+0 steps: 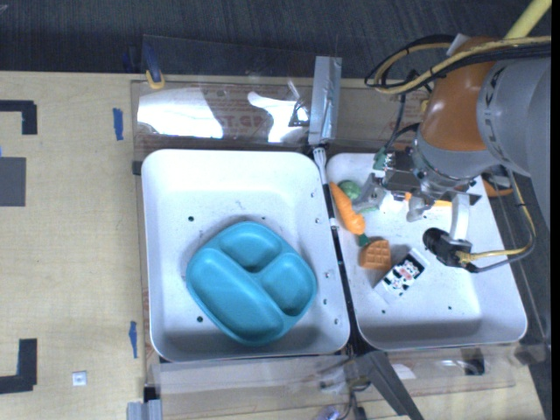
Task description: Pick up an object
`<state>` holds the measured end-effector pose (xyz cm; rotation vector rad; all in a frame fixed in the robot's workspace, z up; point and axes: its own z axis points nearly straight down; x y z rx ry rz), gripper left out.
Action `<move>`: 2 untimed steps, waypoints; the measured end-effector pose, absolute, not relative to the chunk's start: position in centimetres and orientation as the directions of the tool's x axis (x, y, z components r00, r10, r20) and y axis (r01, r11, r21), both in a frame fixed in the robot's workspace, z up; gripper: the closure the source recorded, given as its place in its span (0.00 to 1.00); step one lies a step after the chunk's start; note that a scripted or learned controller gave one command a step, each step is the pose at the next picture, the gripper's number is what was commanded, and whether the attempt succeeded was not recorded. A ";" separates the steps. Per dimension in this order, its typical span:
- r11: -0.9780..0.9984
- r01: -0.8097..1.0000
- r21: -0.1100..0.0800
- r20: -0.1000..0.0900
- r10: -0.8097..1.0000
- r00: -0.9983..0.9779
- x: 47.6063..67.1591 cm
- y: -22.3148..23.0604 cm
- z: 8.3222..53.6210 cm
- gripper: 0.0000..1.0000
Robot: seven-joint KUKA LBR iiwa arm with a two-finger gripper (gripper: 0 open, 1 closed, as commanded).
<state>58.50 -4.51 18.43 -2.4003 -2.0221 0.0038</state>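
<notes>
In the right bin lie an orange carrot, a small green piece just behind it, a tan waffle-like piece and a black-and-white patterned block. My gripper hangs low over the back of this bin, under the grey wrist with its orange band. It sits to the right of the carrot and the green piece, and behind the patterned block. I see nothing held in it.
The left bin holds a blue divided plate. A metal divider post stands between the bins at the back. Yellow and black cables loop beside the wrist over the right bin's right side.
</notes>
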 end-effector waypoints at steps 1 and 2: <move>-0.126 0.992 -0.002 0.000 0.992 0.126 51.1 -7.7 18.4 0.00; -0.087 0.996 -0.003 0.001 0.996 0.087 47.9 -5.2 18.4 0.00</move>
